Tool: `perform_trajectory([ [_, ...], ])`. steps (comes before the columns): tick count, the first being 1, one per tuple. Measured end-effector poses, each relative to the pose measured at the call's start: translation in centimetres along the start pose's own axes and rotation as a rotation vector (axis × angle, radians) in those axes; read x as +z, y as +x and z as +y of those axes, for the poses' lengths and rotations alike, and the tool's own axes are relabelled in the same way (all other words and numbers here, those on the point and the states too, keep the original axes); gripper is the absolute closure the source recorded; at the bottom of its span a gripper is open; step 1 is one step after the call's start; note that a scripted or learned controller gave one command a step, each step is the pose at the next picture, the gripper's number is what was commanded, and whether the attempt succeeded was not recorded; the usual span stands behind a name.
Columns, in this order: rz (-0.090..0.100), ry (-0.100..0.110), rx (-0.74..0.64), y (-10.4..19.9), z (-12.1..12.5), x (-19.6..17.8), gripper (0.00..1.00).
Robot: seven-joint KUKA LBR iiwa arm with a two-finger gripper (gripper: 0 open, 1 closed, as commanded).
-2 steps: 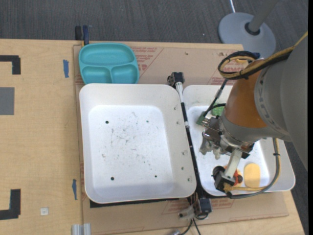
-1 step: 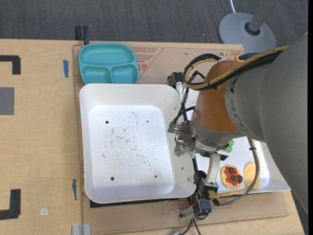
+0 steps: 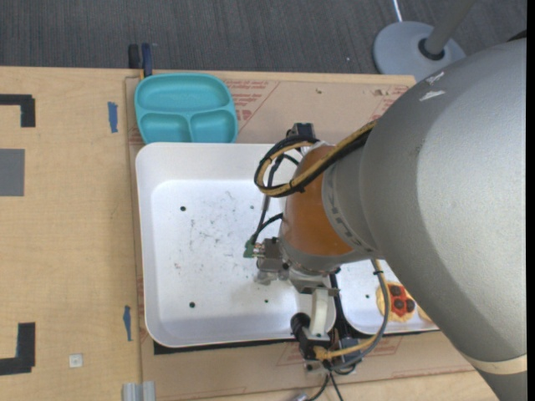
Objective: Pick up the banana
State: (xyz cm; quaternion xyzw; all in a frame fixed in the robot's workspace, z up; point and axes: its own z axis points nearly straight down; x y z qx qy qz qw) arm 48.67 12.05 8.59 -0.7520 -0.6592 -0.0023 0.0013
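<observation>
Arm [image 3: 443, 190] reaches in over the right edge of the left bin [image 3: 201, 224], wrist approx. vertical, claw [image 3: 276, 270] low over that bin's right-hand part, near its front. Claw state: cannot tell, the wrist body sits on top of it from this angle. Nothing seen gripped. Left bin floor is bare white w/ scuffs and a few dark dots. Teal plate [image 3: 185, 107], 3 compartments, sits on the table [image 3: 67, 224] just behind the left bin's far rim, touching or nearly so; prob. parked there to stay out of the pick area. Banana: cannot place it w/ certainty. Only candidate is a yellow-orange piece [image 3: 395, 301] w/ red marks, right of the left bin in the right bin [image 3: 361, 284], near its front and part covered by the arm; can't tell if that's the banana or sth else. Judgement: pick not yet made. Claw is over the left bin while the only yellowish item lies in the neighbouring one, so this descent looks off target, unless the fruit is under the wrist. Next move likely needs a reposition to the right before closing. Risk: a grasp on bare floor.
</observation>
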Motion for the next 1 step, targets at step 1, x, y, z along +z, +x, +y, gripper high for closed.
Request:
perform_trajectory([
  [1,-0.004,-0.003,-0.101,4.9,-1.3,0.02,1.0],
])
